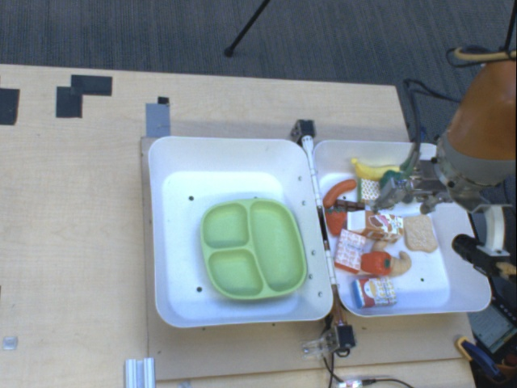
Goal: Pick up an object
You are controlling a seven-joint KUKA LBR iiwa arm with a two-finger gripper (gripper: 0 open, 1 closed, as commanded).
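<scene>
the gripper (pixel 401 186) hangs low over the far half of the right bin (pixel 460 293), beside a yellow banana (pixel 370 168) near the bin's far edge; whether it is released or clenched cannot be told. nearer the bin's left wall lie a red sausage (pixel 339 191), a red-and-white packet (pixel 350 250), a red pepper (pixel 376 263) and a small can (pixel 376 292). the left bin (pixel 174 217) holds a green divided plate (pixel 253 249).

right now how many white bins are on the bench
2. The left bin holds a green divided plate; the right bin holds the pile of small items.
</scene>
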